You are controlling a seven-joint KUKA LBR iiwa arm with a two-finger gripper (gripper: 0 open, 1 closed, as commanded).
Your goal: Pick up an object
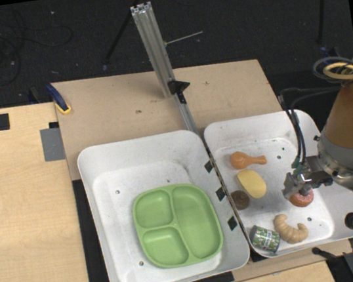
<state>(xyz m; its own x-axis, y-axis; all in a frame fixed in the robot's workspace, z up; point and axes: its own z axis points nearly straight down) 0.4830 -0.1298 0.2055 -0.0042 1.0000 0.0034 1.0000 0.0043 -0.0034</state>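
The right bin [255, 131] holds several small things: an orange drumstick-shaped toy [246, 158], a yellow lump [252, 184], a small brown round piece [239, 199], a green-patterned can [266, 238], a tan croissant-like piece [290, 228] and a red-and-white round object [302, 199]. My gripper [298, 185] reaches in from the right and hangs directly over the red-and-white object, partly covering it. Whether it touches that object cannot be told from here.
The left bin [101, 165] holds a green divided plate [176, 225]. A metal post [155, 47] rises behind the bins. Cables run along the right bin's far right side beside the arm [351, 129].
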